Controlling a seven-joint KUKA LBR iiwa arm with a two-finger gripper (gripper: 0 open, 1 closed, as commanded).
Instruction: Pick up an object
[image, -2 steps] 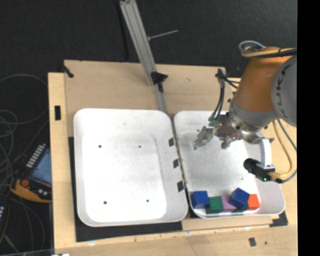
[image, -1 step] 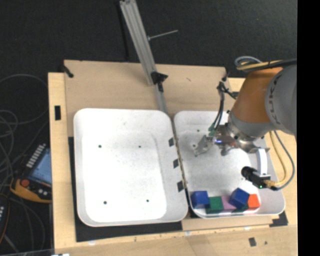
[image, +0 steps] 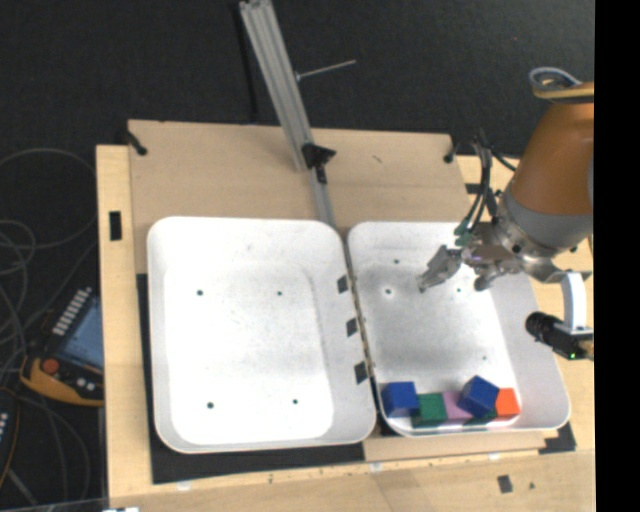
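Along the near wall of the right bin (image: 420, 330) lies a row of small blocks: a blue cube (image: 400, 397), a green cube (image: 431, 409), a pink block (image: 457, 408), a second blue cube (image: 481, 394) and an orange block (image: 508, 402). My gripper (image: 460, 276) hovers over the far half of the right bin, well back from the blocks. Its two fingers are spread apart, one finger (image: 436, 270) pointing left, and nothing sits between them.
The left bin (image: 250, 330) lies beside the right one, joined by small black clips (image: 352, 325). A slanted metal rail (image: 290, 110) runs from the top down to the bins' far junction. Cables and a handheld pendant (image: 70, 350) lie off the bench at left.
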